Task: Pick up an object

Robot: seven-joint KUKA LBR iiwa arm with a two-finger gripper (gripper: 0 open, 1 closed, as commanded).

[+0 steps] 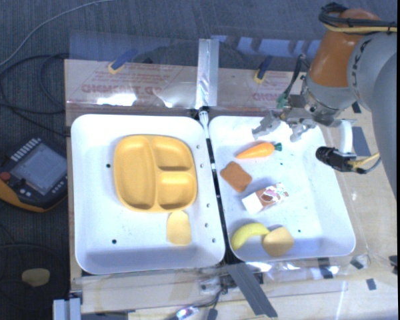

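Carrot (256, 151) lies in the right bin (320, 199), just below my pincer (284, 127), which hangs spread and holds nothing. It looks like light, stiff, smooth plastic, so I judge mid-body the best hold. Its green tip is too small to read.

A robotics test lab, seen from above — a grey-and-orange industrial arm (350, 52) reaches over a plywood bench (153, 82) bearing two white bins (87, 199) of toy food. A handheld control pendant (27, 173) lies on dark carpet tile (27, 32) at left, its cables (53, 19) trailing across the floor — clamps (123, 60) pin clear plastic sheeting (140, 89) along the bench's far edge.
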